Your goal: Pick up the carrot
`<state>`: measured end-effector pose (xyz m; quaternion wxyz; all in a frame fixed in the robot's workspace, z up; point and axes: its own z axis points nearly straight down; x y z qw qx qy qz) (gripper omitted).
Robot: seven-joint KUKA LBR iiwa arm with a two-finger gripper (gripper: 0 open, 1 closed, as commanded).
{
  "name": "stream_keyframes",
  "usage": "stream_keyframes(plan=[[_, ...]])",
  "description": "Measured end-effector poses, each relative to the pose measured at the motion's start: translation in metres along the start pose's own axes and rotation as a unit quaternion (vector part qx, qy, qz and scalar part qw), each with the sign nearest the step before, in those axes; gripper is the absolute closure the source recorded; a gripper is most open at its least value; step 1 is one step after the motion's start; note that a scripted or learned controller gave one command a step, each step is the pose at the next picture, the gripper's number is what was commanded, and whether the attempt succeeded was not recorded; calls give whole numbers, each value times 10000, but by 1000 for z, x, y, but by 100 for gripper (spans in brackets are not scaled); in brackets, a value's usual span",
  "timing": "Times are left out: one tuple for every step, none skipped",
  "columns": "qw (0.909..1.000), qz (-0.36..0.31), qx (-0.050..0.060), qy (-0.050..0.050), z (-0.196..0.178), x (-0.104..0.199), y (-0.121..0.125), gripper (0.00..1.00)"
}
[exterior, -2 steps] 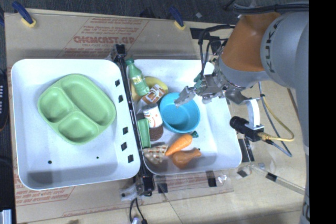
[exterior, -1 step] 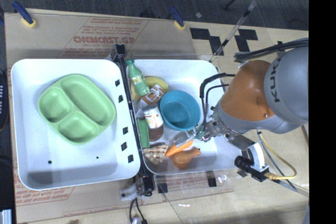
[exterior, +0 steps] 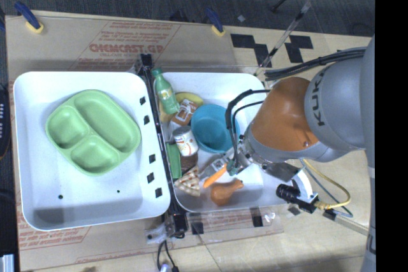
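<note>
I've got the arm (exterior: 331,111) in from the right, hanging over the right bin (exterior: 252,81), orange band above the wrist covering much of the bin's right half. The pincer (exterior: 233,164) sits low over the clutter, right at the upper end of the carrot (exterior: 215,175). The carrot is a small orange stick lying at a slant in the lower middle of the right bin, its upper right end under the pincer tip. Can't tell how far open the pincer is or whether it has hold of anything; the wrist hides the tips from this angle.

Other stuff in the right bin: blue cup (exterior: 210,126) approx. centre, just left of the wrist; green bottle (exterior: 164,93) top left along the divider; a can (exterior: 185,142) w/ a red label below that; a yellow item (exterior: 191,99) behind the cup; a brown drumstick-shaped toy (exterior: 225,190) just below the carrot, close beside it.

Left bin (exterior: 32,137) holds a green divided plate (exterior: 93,130), three compartments, lying flat. Both bins sit on the cardboard-covered surface (exterior: 108,41).
</note>
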<state>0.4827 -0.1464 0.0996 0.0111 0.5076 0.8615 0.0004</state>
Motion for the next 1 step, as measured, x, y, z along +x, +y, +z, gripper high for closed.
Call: stream_keyframes(plan=[[10000, -46, -8, -13, -11, -1, 2, 100]])
